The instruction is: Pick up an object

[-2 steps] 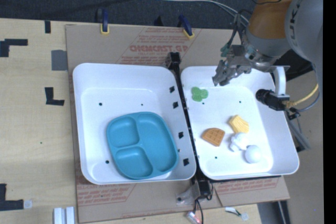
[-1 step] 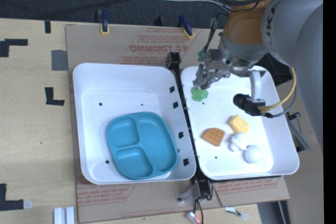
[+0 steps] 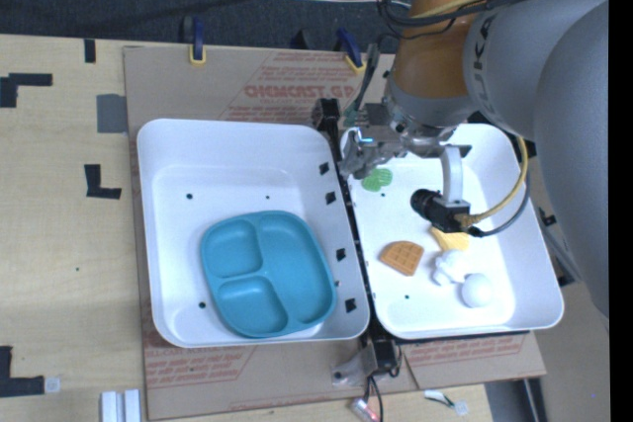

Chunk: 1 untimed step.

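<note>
Doesn't look like anything's been picked up yet. The gripper (image 3: 361, 151) is down at the left wall of the right bin (image 3: 529, 311), right beside a small green object (image 3: 376, 180), but I honestly can't tell if it's got hold of anything. A waffle-looking piece (image 3: 402, 258), a yellow bit (image 3: 450, 239) and some white objects (image 3: 465, 282) sit on the bin floor. The left bin (image 3: 168, 163) has a blue divided tray (image 3: 265, 273). Both bins sit on cardboard (image 3: 267, 89) over a wooden bench (image 3: 59, 242), cables trailing behind.
</note>
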{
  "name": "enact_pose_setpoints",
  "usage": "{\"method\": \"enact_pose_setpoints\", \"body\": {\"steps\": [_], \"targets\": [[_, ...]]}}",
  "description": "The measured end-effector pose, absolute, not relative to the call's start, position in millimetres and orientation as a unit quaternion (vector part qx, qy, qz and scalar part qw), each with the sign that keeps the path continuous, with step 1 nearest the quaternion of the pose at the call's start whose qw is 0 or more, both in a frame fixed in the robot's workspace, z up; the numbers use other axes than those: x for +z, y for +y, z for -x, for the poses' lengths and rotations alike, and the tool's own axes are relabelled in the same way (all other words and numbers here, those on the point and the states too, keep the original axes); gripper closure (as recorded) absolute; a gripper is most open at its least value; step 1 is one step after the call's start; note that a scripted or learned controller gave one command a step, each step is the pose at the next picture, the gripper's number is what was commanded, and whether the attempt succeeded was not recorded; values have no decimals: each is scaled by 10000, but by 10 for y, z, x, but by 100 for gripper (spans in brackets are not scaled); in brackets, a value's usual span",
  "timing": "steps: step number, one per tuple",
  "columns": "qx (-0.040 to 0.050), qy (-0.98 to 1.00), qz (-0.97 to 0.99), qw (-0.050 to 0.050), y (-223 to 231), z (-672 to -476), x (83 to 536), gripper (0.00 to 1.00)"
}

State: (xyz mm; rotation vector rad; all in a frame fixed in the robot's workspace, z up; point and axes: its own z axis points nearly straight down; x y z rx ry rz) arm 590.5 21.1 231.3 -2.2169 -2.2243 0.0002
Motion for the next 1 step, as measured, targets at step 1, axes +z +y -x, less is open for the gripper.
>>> {"method": "enact_pose_setpoints", "body": {"steps": [1], "targets": [[1, -7086, 7056, 6, 683, -5861, 2251, 100]]}}
